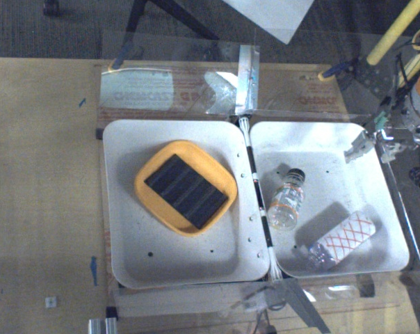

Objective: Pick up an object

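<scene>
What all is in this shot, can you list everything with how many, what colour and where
bins: two, white, side by side on the bench
orange dish: one, orange with a dark ribbed panel on top, middle of the left bin
clear bottle: one, transparent with a dark cap, lying at the left side of the right bin
patterned package: one, white with a red lattice print, near front of the right bin
bench: one, tan wood, under both bins
end effector: one, grey, above the right bin's far right corner
</scene>
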Motion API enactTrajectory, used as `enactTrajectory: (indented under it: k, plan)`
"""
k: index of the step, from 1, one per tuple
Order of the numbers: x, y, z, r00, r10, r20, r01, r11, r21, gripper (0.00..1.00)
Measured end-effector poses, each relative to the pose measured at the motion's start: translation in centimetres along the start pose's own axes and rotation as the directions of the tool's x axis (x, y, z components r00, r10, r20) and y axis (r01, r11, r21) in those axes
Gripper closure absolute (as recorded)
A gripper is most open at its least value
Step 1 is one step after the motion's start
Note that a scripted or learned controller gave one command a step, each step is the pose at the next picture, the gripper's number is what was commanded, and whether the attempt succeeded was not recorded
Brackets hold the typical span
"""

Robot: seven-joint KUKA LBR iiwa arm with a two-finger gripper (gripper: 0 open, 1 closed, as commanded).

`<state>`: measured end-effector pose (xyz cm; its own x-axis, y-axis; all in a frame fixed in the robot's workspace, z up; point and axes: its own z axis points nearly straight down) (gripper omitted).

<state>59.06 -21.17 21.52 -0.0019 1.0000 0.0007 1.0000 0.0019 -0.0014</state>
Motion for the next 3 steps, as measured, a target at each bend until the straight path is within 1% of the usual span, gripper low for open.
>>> enactTrajectory:
  k: [1,2,3]
  plan:
    - [8.1,1.3,8.7,0.989,-0.147,0.008,0.147,0.989,-0.025,0.0]
    - [10.3,0.5,11.2,1.0,0.008,0.0,-0.008,1.0,0.0,0.0]
    - [5.4,1.5,7.8,0.999,0.048,0.002,-0.048,0.999,-0.004,0.0]
